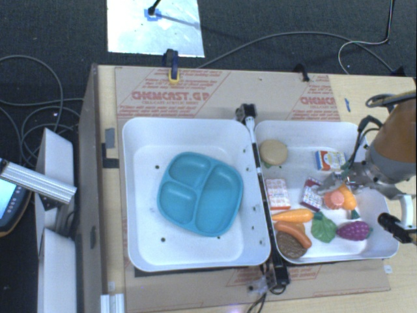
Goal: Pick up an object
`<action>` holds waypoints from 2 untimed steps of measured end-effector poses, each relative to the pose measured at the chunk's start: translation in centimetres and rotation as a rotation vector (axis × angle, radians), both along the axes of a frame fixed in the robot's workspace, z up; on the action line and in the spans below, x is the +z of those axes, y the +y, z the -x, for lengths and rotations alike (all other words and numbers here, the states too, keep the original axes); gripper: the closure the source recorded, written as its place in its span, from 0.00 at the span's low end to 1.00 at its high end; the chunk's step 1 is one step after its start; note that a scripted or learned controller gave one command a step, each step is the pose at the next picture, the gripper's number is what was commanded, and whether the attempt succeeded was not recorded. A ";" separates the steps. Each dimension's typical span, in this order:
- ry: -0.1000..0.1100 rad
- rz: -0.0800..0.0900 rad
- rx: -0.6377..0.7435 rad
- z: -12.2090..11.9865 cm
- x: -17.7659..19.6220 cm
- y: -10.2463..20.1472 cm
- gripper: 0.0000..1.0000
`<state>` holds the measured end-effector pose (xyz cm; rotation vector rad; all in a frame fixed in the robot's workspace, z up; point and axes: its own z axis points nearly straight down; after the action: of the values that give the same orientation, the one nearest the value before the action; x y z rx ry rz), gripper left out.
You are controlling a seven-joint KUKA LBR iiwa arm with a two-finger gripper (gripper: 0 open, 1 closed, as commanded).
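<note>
Over in the right bin [306,132], the gripper [341,180] is down among the toy food, its tips just above a round orange-red piece [334,199]; whether they are spread or pinching anything I cannot tell from this angle. Close around it lie a small dark red packet [311,194], a white carton [330,159], a green leafy piece [323,229] and a bunch of purple grapes [354,230]. Nearer the divider sit a tan round bun [273,152], a red-and-white packet [277,193], a carrot [293,216] and a brown sausage-like piece [292,241]. Next door, the left bin [140,175] holds a blue compartment plate [200,193], lying flat.
</note>
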<state>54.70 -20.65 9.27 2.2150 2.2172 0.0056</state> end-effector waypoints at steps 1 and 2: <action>-0.007 0.002 0.003 -6.2 -0.2 -0.1 0.00; -0.008 0.002 -0.002 0.4 -0.2 3.2 0.00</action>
<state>54.33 -17.47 9.03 2.2125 2.2096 0.0119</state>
